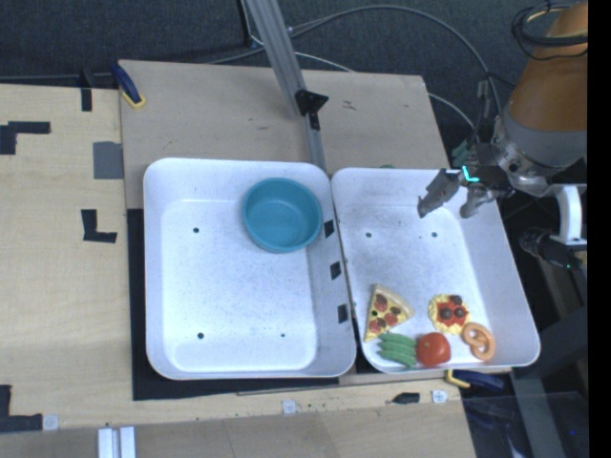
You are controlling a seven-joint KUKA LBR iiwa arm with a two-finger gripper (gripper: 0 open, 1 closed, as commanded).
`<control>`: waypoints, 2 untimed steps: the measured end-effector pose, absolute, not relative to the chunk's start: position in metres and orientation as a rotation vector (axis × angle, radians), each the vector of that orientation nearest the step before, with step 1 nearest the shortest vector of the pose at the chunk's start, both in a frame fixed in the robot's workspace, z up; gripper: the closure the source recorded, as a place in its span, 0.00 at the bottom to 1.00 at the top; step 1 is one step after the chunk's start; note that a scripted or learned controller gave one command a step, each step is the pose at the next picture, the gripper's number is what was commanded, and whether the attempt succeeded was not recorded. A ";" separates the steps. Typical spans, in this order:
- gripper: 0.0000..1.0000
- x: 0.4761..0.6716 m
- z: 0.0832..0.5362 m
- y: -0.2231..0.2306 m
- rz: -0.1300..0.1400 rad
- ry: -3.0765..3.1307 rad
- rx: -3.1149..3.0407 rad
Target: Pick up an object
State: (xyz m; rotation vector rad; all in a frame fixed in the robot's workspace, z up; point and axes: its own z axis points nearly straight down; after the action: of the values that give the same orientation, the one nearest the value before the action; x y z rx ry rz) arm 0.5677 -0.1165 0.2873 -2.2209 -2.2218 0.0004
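Hovering with its two fingers spread and nothing between them, the pincer (449, 198) hangs over the far end of the right bin (420, 256), poised for an approach rather than a grasp. The step in hand appears to be the reach: no object has yet been chosen or touched.

Candidates for the pick lie clustered at the near end of that same bin, well apart from the pincer: a pizza slice (386, 310), a green vegetable (397, 349) touching a red tomato (433, 349), a small topped pastry (449, 310) and a pretzel (477, 340) at the bin's near right corner. These look like toy food, though the view is too coarse to be sure of each one. The next move calls for travel toward the near end of the bin, a descent, and a closing of the fingers around one piece; the tight crowding there could make a clean single grasp awkward.

Left of the right bin, touching it along one wall, sits the left bin (220, 342), which holds a blue bowl (282, 215) in its far right corner. Both bins rest on a tan surface (210, 103); a metal pole (277, 36) slants across it beyond the bins, and dark cables (401, 12) loop over dark flooring farther back.
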 end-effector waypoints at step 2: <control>0.00 0.568 0.225 -0.115 0.005 -2.219 -2.218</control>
State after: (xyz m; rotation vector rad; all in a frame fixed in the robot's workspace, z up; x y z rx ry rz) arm 0.5681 -0.1154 0.2245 -2.2179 -2.2193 0.0053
